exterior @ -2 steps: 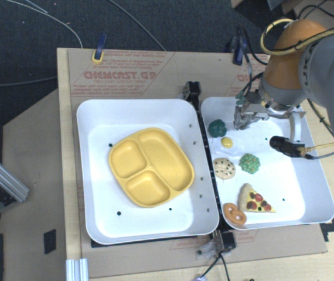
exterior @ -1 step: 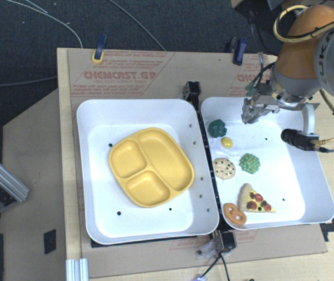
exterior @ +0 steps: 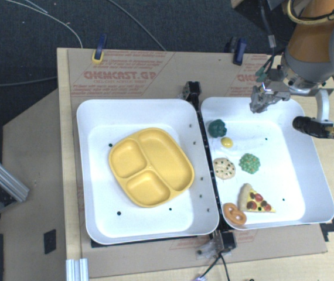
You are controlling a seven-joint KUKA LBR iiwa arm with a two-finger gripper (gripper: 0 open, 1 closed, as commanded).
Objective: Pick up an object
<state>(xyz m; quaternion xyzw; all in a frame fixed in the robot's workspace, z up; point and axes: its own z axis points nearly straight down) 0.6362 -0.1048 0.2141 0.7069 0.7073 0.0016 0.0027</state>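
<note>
A view from above and at a slant shows a workbench topped with a tan board (exterior: pixel 155 69). Red lettering printed on the board reads "CHEMCAST GP", repeated faintly in rows; the smaller lines are too faint to read. Two clamps, one yellow and blue (exterior: pixel 99 50) and one blue (exterior: pixel 238 50), grip the far edge of the board.

Two shallow white bins sit side by side on the board, touching along a dark centre seam. The left bin (exterior: pixel 91 174) holds a yellow plate (exterior: pixel 150 166) with three compartments, lying flat and turned at an angle.

The right bin (exterior: pixel 296 174) holds six small toy foods, all in its left half. A dark green broccoli piece (exterior: pixel 217 127) lies nearest the far edge, with a small yellow lemon-like piece (exterior: pixel 227 142) just beside it. Below them sit a speckled cookie (exterior: pixel 224 168) and a lighter green broccoli piece (exterior: pixel 249 163), near each other. At the near edge lie a pizza slice (exterior: pixel 256 200) and an orange doughnut-like ring (exterior: pixel 235 214), touching or almost touching.

The grey arm with its orange band enters from the upper right. Its gripper (exterior: pixel 262 103) hangs over the far edge of the right bin, apart from every toy. Whether the claw is spread or pressed together cannot be told; nothing is seen in it.
</note>
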